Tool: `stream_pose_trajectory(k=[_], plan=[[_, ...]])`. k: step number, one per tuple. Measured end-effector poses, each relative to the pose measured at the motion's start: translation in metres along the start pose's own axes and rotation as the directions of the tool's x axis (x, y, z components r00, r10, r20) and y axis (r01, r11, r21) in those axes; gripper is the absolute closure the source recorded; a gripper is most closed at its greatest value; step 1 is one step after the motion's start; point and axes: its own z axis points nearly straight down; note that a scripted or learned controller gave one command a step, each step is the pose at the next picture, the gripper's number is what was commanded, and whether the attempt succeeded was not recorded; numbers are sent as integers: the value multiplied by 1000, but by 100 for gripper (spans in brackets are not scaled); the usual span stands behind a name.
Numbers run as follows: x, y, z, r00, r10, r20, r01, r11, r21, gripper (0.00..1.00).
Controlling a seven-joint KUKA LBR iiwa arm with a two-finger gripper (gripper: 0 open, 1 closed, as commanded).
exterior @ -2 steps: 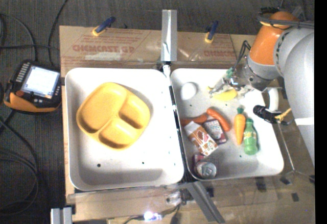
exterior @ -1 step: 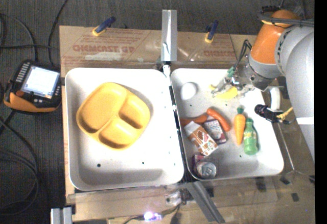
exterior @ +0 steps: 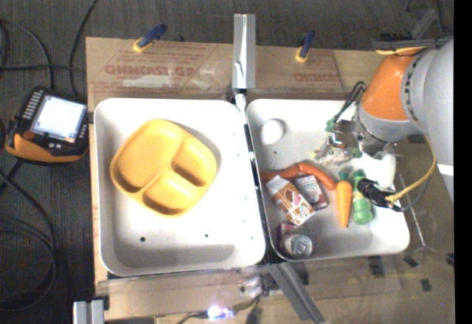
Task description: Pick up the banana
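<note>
My gripper (exterior: 336, 147) is low in the right bin (exterior: 398, 241), near its upper right part, below the orange wrist band (exterior: 387, 90). It hangs just above and to the right of a curved orange-red item (exterior: 301, 169). An orange carrot (exterior: 344, 201) lies upright in the view just below the gripper, with a green item (exterior: 361, 209) beside it on the right. The arm's body covers the bin's right wall.
In the right bin there are also a white round object (exterior: 273, 131), two snack packets (exterior: 293, 201) and a small can (exterior: 299, 245). The left bin (exterior: 125, 241) holds a yellow divided plate (exterior: 164, 166). A pendant (exterior: 48, 125) lies off the bench at left.
</note>
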Motion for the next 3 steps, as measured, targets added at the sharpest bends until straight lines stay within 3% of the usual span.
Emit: stream_pose_trajectory(k=[1,2,3], plan=[[0,0,0,1000,0,0,0,1000,0,0],[0,-1,-6,1000,-1,-1,1,1000,6,100],[0,-1,-6,1000,-1,-1,1,1000,6,0]])
